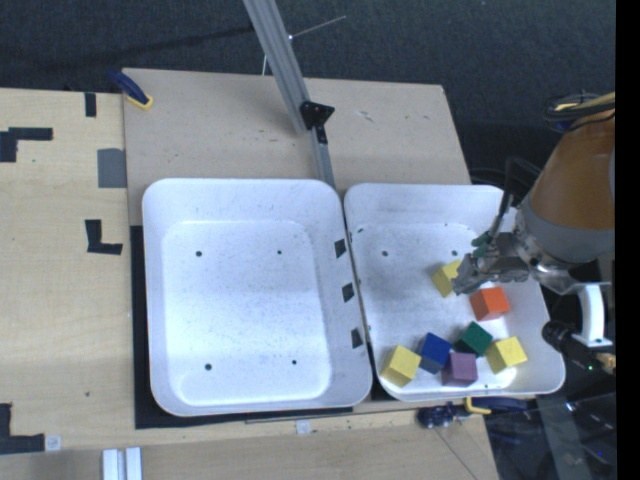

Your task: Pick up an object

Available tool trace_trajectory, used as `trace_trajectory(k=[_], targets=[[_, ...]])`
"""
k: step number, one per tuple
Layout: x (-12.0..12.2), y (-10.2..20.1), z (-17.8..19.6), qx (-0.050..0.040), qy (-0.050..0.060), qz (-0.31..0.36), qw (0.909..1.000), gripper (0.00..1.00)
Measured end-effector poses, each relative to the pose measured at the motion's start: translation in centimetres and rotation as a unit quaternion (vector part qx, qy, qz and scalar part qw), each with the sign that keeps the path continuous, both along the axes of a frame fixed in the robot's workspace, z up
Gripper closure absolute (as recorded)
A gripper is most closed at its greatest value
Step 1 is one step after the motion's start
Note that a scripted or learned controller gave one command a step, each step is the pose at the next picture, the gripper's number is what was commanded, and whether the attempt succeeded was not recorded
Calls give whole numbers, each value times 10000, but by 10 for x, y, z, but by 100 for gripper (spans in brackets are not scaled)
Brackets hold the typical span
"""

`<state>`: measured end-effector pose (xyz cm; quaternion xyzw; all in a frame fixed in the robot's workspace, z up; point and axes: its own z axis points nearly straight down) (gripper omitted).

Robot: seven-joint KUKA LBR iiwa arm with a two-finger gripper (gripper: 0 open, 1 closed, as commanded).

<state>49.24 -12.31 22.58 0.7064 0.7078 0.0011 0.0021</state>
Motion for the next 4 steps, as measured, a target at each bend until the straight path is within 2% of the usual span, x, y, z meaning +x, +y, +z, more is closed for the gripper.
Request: trace_trajectory(k=[1,2,3,4], targets=[[19,45,-9,15,33,22,10000,100],[50,99,-9,15,24,30,10000,100],[70,150,5,16,21,30,10000,100],[85,197,-4,10,31,22,10000,100]])
